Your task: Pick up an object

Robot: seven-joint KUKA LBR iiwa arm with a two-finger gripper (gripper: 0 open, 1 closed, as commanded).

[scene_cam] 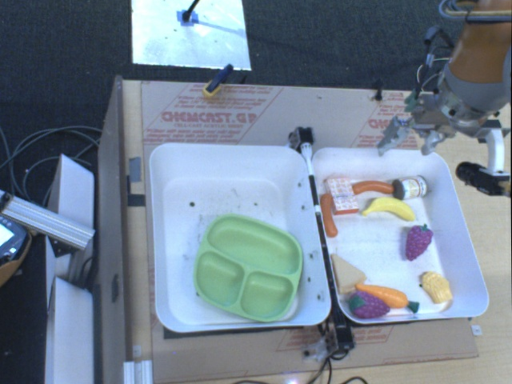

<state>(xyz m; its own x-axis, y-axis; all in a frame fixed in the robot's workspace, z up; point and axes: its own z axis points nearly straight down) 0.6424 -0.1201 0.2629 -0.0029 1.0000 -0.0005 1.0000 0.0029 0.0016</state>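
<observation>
My gripper (412, 138) hangs above the far rim of the right bin (460, 214), its two fingers spread apart with nothing between them. Below it in that bin lie a small jar (411, 187), an orange sausage (373, 187), a yellow banana (390, 208), a waffle piece (342, 195), a second sausage (329, 215), purple grapes (418, 242), a corn cob (436, 287), a carrot (387, 295), a second grape bunch (367, 306) and a bread slice (347, 274).
The left bin (172, 214) holds a green divided plate (249, 268). A metal sheet (190, 21) lies beyond the bench. A yellow-tipped tool (216, 81) rests on the cardboard behind the bins. Boxes and cables sit at the left.
</observation>
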